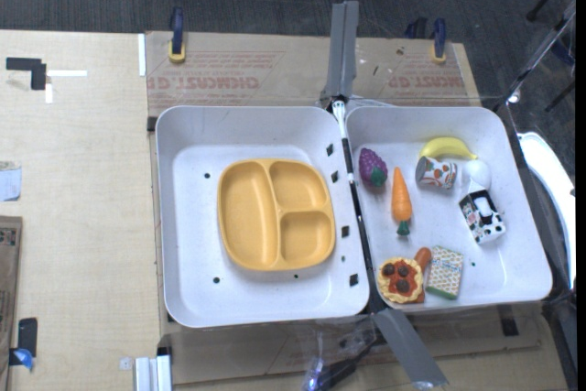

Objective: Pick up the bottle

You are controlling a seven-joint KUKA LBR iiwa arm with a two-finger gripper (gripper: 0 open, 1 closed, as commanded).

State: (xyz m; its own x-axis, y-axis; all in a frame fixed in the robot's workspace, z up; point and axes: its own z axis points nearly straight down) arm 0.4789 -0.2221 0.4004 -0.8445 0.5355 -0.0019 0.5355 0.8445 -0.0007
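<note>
- I see the bottle (482,218), white with black patches, lying in the right bin (524,281), well right of the carrot (401,195).
- Tool state: I cannot tell.

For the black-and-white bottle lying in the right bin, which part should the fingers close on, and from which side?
Probably across the middle of the bottle, coming straight down. It lies on its side, its long axis running from upper left to lower right, so the fingers should straddle its narrow width. There is bare bin floor on both long sides; the right bin's wall is near its lower right end, so avoid an end grip.
</note>
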